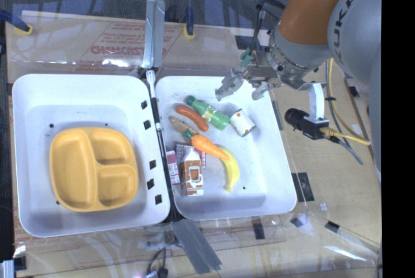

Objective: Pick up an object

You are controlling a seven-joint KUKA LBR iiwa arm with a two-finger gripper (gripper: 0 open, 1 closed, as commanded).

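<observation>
My gripper hangs over the back right part of the right bin, its two fingers spread open with nothing between them. Just below it lie a small white can with a red end and a green bottle. Beside the bottle is a sausage. An orange carrot and a yellow banana lie in the bin's middle. A small carton and a red packet sit near the bin's left front.
The left bin holds a yellow divided tray. A grey bar stands upright between the bins at the back. The arm's large grey and orange body looms over the right bin's far right corner.
</observation>
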